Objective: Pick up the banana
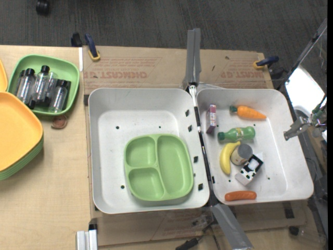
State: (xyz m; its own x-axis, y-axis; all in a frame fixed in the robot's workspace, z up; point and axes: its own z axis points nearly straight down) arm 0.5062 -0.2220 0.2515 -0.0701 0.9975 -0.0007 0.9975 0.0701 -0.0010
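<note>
The yellow banana [226,158] lies in the right bin [281,155], left of its middle, running from near to far. Its right side touches a small round tin [242,154]. A green bottle [237,135] lies on its side just beyond the banana's far end.
The right bin also holds an orange carrot [248,112], a pink box [212,117], a black-and-white object [250,169] and a red-orange sausage-shaped item [240,195]. A green divided plate [158,166] sits in the left bin [104,139]. On the bench at left are a green tray of bottles [44,85] and stacked orange plates [15,137].
</note>
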